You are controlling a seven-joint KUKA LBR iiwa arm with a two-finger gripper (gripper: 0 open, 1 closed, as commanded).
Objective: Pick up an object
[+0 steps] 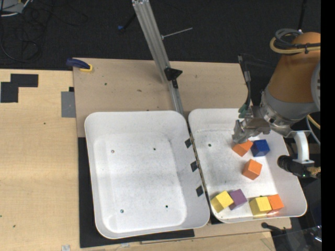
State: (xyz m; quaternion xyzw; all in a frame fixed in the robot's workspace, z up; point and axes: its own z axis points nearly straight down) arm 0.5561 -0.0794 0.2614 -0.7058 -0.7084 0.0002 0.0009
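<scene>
The grey two-finger gripper (pixel 245 135) hangs low over the upper middle of the right-hand shallow white plastic bin (pixel 220 124), right of centre in the frame, with its tips just above and touching or nearly touching an orange wooden cube (pixel 241 149); whether the fingers are spread or closed cannot be told from this angle, and no block is seen between them. Just right of that cube, close against it, sits a dark blue wooden cube (pixel 260 147), which crowds the gripper's right side. Below these two, a little apart, lies a second orange block (pixel 252 169). Along the lower edge of the same bin lie four more blocks: a yellow cube (pixel 222 200) touching a purple cube (pixel 237 197) at lower left, and another yellow cube (pixel 259 205) pressed against an orange cube (pixel 275 202) at lower right. The arm's wide orange band (pixel 294 72) fills the upper right of the frame above the wrist. The left-hand shallow white plastic bin (pixel 104 135) sits in the middle of the frame, side by side with the first, small black clips (pixel 193 166) marking the seam between them. A slanted aluminium rail (pixel 154 41) rises from the top of that seam toward the upper middle of the frame, clear of the gripper. Both bins rest on a light wooden bench (pixel 36 166).
</scene>
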